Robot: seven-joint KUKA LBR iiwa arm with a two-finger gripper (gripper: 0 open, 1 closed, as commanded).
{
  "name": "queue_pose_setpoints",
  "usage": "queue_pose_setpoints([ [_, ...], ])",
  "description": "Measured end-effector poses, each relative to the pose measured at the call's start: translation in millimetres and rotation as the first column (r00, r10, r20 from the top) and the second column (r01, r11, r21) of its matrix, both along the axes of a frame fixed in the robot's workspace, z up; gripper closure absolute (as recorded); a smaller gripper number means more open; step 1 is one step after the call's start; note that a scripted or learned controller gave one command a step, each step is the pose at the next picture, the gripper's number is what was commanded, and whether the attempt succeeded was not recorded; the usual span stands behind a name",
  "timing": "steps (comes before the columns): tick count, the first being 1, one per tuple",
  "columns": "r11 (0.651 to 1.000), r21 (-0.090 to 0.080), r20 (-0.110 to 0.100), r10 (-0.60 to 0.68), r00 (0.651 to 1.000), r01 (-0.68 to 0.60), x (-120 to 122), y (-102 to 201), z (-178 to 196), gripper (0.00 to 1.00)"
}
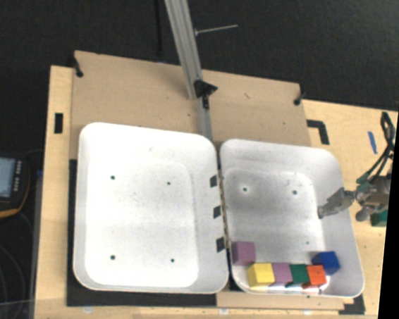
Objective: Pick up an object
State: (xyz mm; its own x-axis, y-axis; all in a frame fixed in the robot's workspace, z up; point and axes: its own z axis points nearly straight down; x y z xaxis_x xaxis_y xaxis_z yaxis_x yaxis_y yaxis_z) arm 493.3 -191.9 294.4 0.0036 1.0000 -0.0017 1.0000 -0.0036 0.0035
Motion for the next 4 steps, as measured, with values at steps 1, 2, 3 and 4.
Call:
queue_pose_setpoints([
  [1, 1.0, 0.0, 0.0, -0.002, 1.0, 0.002, 0, 0, 0, 0.0],
  [2, 1.0, -0.002, 0.004, 0.008, 1.0, -0.008, 29, -8, 47, 0.0],
  [3, 1.0, 0.005, -0.007, 0.011, 1.0, -0.011, -1, 78, -14, 0.0],
  [4, 1.0, 0.001, -0.002, 0.003, 1.0, -0.003, -1, 74, -12, 0.0],
])
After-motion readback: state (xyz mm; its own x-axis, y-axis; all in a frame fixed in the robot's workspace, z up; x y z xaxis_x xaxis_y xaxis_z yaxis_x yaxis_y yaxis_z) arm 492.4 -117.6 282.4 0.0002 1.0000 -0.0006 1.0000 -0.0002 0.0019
